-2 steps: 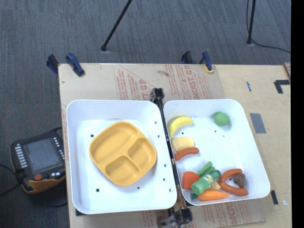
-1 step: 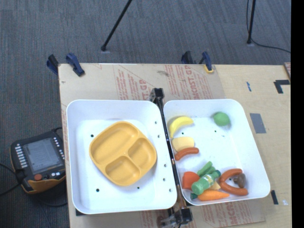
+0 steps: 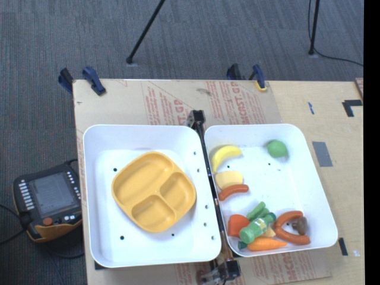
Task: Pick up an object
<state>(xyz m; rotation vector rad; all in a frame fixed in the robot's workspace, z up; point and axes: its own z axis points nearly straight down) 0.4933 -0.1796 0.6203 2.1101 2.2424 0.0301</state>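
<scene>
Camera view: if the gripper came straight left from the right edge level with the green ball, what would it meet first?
Likely the right bin's rim if low; passing above that, the green ball. Height is unclear.

Dark grey carpet [image 3: 59, 28] surrounds the bench, with tripod legs [image 3: 148, 25] standing behind.

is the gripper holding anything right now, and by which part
Nothing is held. The banana, green ball, sausage and the other toy food all lie loose in the right bin, with no gripper at any of them.
</scene>
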